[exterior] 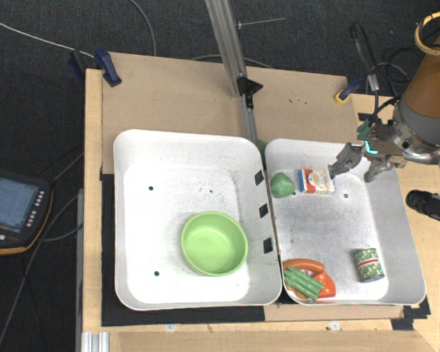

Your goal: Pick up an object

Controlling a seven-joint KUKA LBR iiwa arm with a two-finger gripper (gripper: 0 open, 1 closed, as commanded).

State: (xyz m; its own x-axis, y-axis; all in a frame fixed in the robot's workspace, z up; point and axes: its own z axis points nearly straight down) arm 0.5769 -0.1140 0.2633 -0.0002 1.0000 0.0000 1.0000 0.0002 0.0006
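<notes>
My gripper (359, 164) hangs over the far right part of the right bin (394, 242), open, its two dark fingers spread with nothing between them. Just left of it and below, a small white carton with red and blue print (315, 182) lies on the bin floor. A green ball (282, 185) rests beside the carton against the bin's left wall. Near the front right lies a green can (368, 264). An orange and green vegetable toy (307, 279) sits in the front left corner of the same bin.
The left bin (140, 204) holds a light green bowl (214, 242). A metal pole (231, 49) slants down to the gap between the bins. A pendant (10, 209) lies off the bench at far left. Cables trail behind the arm.
</notes>
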